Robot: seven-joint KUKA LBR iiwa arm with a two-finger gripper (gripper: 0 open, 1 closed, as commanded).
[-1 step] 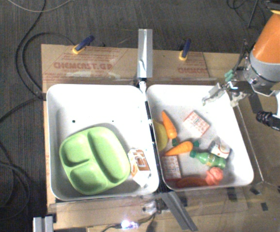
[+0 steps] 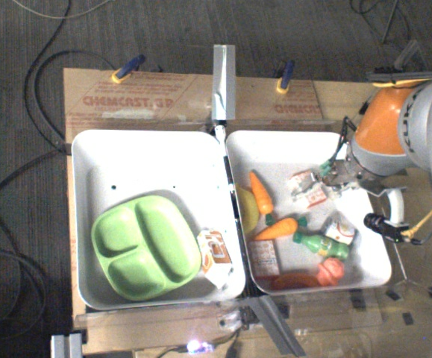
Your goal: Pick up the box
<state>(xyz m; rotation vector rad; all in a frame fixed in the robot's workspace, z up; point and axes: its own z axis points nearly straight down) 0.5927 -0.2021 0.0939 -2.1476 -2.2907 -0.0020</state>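
- Gripper (image 2: 327,171) low in the right bin (image 2: 275,144), near its right wall; grip state can't be told.
- Box (image 2: 214,250) in the left bin (image 2: 126,144), bottom-right corner, touching the green tray (image 2: 145,246).
- Two bins on a cardboard-topped bench (image 2: 163,99); two carrots (image 2: 261,192).

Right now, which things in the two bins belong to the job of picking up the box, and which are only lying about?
Belong to the job:
- gripper, over the right bin
- small boxes: one by the green tray, others in the right bin

Only lying about:
- green divided tray
- two carrots
- green bottle
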